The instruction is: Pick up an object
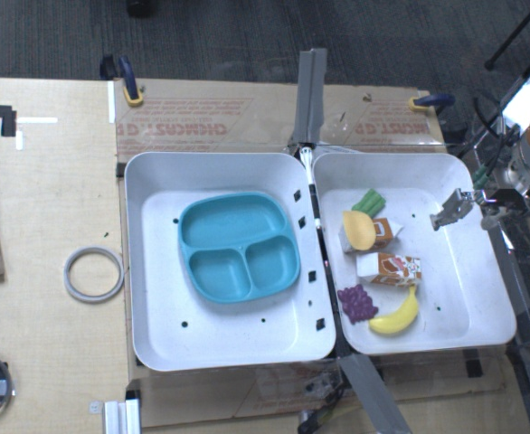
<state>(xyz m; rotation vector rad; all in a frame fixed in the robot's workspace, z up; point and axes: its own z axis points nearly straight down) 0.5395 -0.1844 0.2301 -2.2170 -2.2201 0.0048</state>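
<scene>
Nearest the lens, a curved yellow plastic banana [398, 315] lies at the front of the right shallow white bin [482, 310]. Over that bin's right side hangs the grey metal pincer [449, 211]; whether it is wide or narrow I cannot tell, and nothing is seen in it. Left of it, well apart, cluster a yellow rounded toy fruit [359, 231], a green leafy piece [370, 202], a small orange-and-white carton [393, 268] and purple toy grapes [357, 303], touching the banana. Across the divider, the left white bin [152, 324] holds a teal three-compartment plastic tray [239, 246]. A grey tape ring [94, 273] rests on the wooden tabletop [48, 197].
</scene>
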